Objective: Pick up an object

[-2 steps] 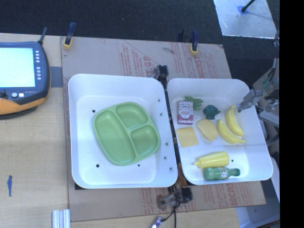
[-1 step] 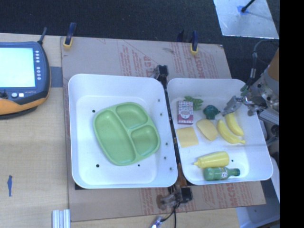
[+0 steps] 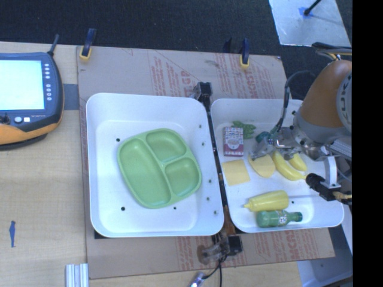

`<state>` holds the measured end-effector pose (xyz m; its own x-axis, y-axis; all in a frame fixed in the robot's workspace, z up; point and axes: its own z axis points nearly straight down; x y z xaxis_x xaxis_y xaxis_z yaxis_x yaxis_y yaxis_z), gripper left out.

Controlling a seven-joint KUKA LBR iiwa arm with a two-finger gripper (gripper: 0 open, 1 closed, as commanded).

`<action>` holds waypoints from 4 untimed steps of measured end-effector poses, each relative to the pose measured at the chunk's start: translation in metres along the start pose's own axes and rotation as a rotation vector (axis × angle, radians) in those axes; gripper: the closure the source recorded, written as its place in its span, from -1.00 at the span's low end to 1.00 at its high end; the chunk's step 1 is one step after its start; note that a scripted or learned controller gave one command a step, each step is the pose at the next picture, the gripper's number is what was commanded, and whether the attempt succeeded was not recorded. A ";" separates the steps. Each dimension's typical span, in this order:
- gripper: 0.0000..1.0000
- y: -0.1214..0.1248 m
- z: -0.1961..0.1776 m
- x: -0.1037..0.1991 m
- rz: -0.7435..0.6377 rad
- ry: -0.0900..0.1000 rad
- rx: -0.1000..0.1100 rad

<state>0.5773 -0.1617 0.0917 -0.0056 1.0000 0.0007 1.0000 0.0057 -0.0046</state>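
The gripper [image 3: 270, 148] sat low in the right bin [image 3: 239, 220], and whether its jaws were spread or pressed together could not be told, since the wrist hid most of them. Its metal tip lay at the upper left edge of a pale yellow wedge [image 3: 263, 166], perhaps touching it. Just right of that wedge lay a banana [image 3: 288, 166], partly under the wrist. Left of the wedge lay a flat yellow square [image 3: 236, 172], and above that square a small red and white packet [image 3: 233, 141], with a green leafy piece [image 3: 245, 128] beside the packet's upper right corner. Below the wedge lay a yellow bottle [image 3: 267, 201] on its side, and just below that a green bottle [image 3: 277, 218], also lying down. The left bin [image 3: 102, 118] held 1 green divided plate [image 3: 159, 167] with 3 compartments. Left of that bin a tablet-like control pendant [image 3: 27, 97] rested on the bench [image 3: 42, 208].
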 end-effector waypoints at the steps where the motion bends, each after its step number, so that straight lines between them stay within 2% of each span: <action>1: -1.00 0.044 -0.001 0.043 -0.002 -0.002 -0.001; 2: -1.00 0.079 -0.001 0.044 0.002 0.000 -0.002; 3: -1.00 0.079 -0.004 0.070 0.001 0.001 0.001; 4: 1.00 0.078 -0.014 0.069 -0.001 0.001 0.007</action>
<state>0.6552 -0.0924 0.1054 -0.0071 1.0000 0.0018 0.9999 0.0071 -0.0114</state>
